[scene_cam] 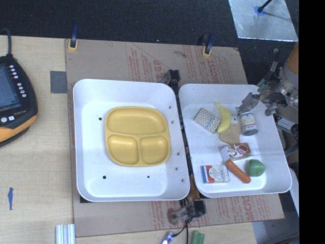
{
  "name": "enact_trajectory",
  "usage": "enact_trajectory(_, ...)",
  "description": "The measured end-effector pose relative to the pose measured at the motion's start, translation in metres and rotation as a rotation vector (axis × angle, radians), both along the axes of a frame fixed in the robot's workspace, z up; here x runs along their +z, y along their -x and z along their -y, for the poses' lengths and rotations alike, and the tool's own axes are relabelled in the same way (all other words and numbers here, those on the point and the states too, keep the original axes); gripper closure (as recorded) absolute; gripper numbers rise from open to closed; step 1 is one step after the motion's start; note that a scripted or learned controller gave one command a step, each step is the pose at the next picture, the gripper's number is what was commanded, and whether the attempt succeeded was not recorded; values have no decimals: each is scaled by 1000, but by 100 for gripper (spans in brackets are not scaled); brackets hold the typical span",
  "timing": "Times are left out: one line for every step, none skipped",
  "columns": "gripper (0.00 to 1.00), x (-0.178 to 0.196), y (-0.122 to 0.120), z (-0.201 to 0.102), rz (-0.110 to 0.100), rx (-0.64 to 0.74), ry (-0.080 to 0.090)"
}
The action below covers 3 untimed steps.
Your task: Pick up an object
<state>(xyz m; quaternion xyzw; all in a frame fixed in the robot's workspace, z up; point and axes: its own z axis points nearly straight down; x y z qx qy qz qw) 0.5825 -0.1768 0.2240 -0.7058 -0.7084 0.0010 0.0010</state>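
Camera view looks down on one table (40,161) carrying two white bins side by side; the left bin (86,136) holds one yellow divided plate (137,135) with three compartments, lying at its centre; the right bin (269,151) holds seven small things. Counted there: one patterned packet (205,119) at ten o'clock; one banana (224,117) just beside it at eleven; one tan slice (230,134) near the centre, touching the banana's lower end; one small can (248,123) at one o'clock; one red-and-white wrapper (238,150) just below centre; one carton (215,173) at seven o'clock; one sausage (237,171) at six, just beside one green ball (255,167) at five. One pincer (247,104) hangs at the bin's one o'clock rim, directly above the can; whether its fingers are spread or closed, I cannot tell. One handheld controller (12,100) lies at the table's nine o'clock edge.
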Motion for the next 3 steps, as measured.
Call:
enact_trajectory(0, -107, -41, -24, -3, 1, 0)
enact_trajectory(0, -128, -52, -20, 4, 5, 2)
enact_trajectory(100, -117, -53, -21, 7, 7, 0)
